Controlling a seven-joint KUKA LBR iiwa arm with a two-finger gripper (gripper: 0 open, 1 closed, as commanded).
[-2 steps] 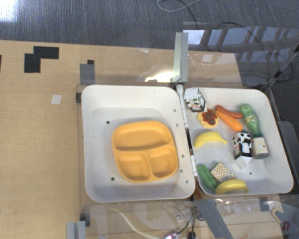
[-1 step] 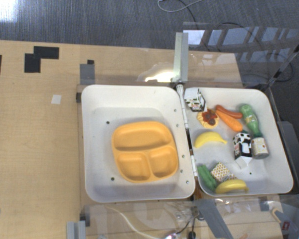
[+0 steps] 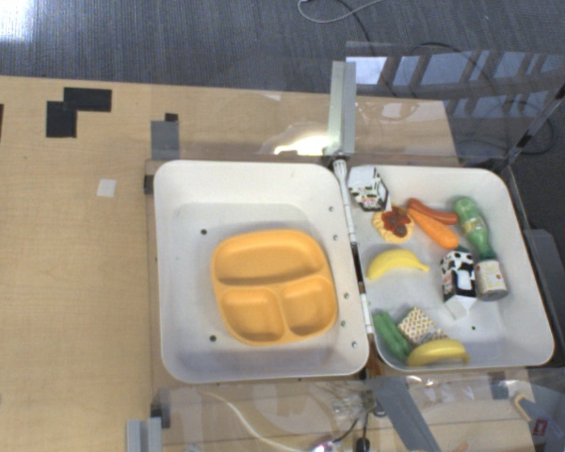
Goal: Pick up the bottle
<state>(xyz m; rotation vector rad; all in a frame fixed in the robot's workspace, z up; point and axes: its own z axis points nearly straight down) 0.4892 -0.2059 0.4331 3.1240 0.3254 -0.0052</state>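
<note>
The bottle (image 3: 472, 224) is green with a pale label. It lies on its side near the far right corner of the right bin (image 3: 525, 252), its length running front to back. An orange carrot (image 3: 433, 222) lies just to its left. A black-and-white cow-patterned carton (image 3: 459, 274) and a small can (image 3: 491, 279) sit right in front of it, close to its near end.
The right bin also holds a yellow banana (image 3: 395, 264), a second banana (image 3: 437, 351), a green cucumber (image 3: 390, 333), a checkered piece (image 3: 416, 324), a small white box (image 3: 367, 189) and a red-brown piece (image 3: 394, 221). An orange divided plate (image 3: 271, 284) lies in the left bin (image 3: 184, 252).
</note>
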